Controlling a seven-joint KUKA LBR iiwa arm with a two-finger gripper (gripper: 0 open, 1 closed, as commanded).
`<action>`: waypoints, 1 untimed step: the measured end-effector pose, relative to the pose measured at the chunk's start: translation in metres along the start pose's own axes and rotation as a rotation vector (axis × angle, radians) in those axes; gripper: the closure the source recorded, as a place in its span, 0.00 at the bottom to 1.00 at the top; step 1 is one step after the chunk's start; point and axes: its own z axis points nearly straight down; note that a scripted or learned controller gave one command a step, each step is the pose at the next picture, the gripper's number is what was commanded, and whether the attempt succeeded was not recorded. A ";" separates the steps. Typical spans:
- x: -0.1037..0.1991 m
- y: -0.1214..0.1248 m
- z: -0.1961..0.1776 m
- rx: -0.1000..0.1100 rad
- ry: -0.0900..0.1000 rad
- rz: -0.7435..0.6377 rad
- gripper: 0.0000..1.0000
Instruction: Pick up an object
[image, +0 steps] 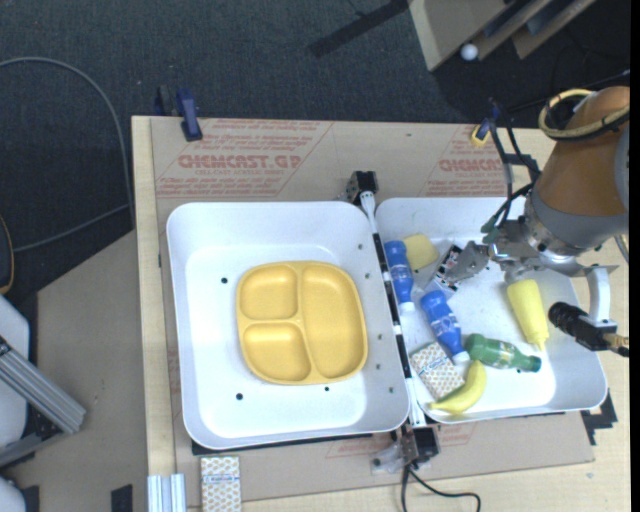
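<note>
Camera view: we see the gripper low in the right bin, centre-right of frame, next to a yellow block. Open or clenched, we can't tell; too small and blurred. Nothing visibly grasped. Below it lie two blue tubes, a green bottle, a banana and a yellow bottle. The left bin holds a yellow divided plate.

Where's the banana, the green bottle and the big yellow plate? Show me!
banana (466, 390): camera view, on the middle of its curved body.
green bottle (500, 353): camera view, on the middle of its green body.
yellow plate (301, 322): camera view, on the ridge where its three compartments meet.
</note>
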 end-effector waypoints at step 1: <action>0.027 -0.027 0.092 -0.002 -0.001 0.001 0.00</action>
